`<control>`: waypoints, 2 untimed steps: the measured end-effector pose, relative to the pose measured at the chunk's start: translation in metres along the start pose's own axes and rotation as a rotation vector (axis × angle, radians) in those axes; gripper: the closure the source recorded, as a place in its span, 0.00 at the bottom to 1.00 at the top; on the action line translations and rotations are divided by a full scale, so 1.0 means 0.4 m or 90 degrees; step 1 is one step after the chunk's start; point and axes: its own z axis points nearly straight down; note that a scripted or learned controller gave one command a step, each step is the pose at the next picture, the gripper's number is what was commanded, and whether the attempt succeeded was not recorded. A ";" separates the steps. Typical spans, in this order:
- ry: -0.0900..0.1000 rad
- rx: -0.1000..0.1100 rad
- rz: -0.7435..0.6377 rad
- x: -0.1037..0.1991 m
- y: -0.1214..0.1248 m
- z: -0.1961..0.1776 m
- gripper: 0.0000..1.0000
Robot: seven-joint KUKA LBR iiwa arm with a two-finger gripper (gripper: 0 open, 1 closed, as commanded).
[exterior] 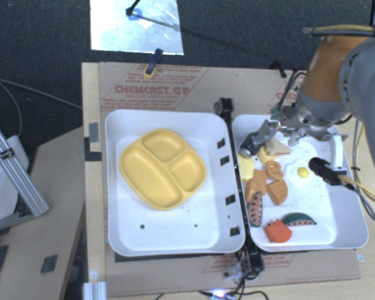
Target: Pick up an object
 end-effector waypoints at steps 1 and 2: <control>0.001 -0.003 -0.002 0.147 0.151 -0.126 0.00; 0.002 0.006 -0.002 0.336 0.135 0.016 0.00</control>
